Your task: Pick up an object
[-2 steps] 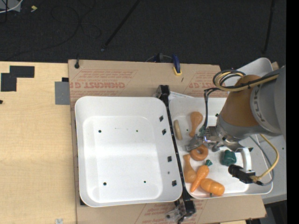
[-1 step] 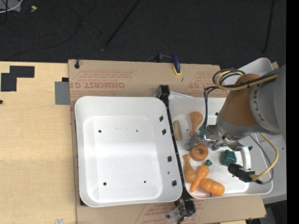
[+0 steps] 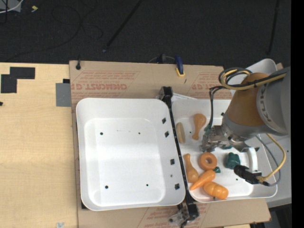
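Arm's fingers point(image 3: 212, 141), state unclear, hover above a smooth orange ring point(image 3: 208, 161).

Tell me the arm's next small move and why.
Probably lower straight down a little: the gripper hangs in the right bin just above the orange ring, with nothing visibly held. The ring looks like the nearest target.

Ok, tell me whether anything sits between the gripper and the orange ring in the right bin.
Nothing visible does. The gripper hangs just above the orange ring, with bare bin floor between them. The green piece lies off to the ring's right.
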You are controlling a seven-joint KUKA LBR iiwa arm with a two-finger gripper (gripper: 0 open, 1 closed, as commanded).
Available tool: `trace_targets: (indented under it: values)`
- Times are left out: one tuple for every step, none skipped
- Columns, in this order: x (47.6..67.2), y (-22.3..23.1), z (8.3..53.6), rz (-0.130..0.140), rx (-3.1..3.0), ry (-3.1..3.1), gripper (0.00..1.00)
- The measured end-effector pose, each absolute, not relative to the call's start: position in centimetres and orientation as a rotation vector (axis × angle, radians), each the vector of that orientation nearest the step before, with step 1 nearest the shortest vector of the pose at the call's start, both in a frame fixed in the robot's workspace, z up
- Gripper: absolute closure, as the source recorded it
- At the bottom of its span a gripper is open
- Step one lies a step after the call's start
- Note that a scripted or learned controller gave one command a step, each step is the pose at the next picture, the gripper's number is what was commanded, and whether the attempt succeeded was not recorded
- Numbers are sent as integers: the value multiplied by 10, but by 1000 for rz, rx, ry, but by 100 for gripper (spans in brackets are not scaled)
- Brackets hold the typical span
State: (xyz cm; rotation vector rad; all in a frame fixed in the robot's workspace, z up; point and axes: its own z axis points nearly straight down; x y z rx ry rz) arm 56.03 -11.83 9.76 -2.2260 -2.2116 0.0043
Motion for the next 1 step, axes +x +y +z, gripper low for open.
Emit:
trace_targets:
  values:
    - [580, -57, 238, -13, -2218, -2234, 100]
